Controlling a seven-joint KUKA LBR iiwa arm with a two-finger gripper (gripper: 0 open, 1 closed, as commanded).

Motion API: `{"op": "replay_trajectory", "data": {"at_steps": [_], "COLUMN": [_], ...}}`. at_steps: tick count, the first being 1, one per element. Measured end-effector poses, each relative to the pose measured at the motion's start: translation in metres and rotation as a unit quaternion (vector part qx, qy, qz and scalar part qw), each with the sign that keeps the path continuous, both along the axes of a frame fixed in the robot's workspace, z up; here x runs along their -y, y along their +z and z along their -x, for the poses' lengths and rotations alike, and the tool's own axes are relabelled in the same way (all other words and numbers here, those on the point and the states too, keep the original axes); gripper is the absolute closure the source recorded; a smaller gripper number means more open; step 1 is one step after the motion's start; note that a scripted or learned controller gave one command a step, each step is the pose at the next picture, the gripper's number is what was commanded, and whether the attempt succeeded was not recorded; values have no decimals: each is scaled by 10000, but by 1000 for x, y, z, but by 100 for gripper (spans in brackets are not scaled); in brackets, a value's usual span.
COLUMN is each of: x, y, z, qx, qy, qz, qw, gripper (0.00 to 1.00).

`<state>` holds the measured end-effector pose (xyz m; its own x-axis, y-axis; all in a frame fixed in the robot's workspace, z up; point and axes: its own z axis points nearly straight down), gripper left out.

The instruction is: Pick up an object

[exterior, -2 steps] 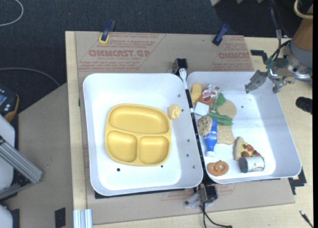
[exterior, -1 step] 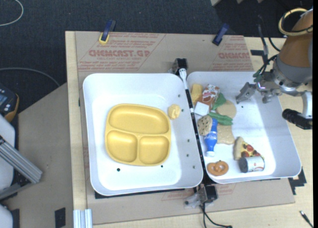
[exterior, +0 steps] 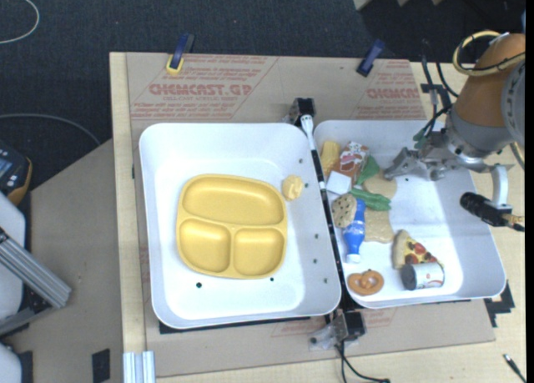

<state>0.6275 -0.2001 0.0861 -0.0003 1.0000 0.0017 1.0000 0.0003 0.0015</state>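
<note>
My gripper (exterior: 402,166) hangs over the back of the right bin (exterior: 476,244), just right of a cluster of toy food. Closest to it are a red and white packet (exterior: 354,157), a yellow piece (exterior: 329,154) and a green piece (exterior: 372,199). Further forward lie a white cube (exterior: 338,183), a speckled cookie (exterior: 342,207), a blue bottle (exterior: 355,237), a tan cracker (exterior: 380,227), a pizza slice (exterior: 410,248), a small can (exterior: 422,275) and a pretzel (exterior: 365,281). I see nothing held in the gripper.
The left bin (exterior: 158,206) holds a yellow divided plate (exterior: 231,224) and a small yellow lump (exterior: 292,187) by its right wall. The arm's grey wrist (exterior: 480,127) and a black part (exterior: 488,208) overhang the right bin's right side.
</note>
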Motion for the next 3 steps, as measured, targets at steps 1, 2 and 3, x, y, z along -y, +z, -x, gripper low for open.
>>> {"op": "replay_trajectory", "data": {"at_steps": [1, 2, 3], "x": [1, 4, -2], "y": [14, 61, 124], "z": [-2, 5, 4], "qx": [40, 12, 35], "qy": [7, -8, 6], "qz": [21, 18, 24], "qw": [10000, 10000, 10000], "gripper": [100, 100, 100]}}
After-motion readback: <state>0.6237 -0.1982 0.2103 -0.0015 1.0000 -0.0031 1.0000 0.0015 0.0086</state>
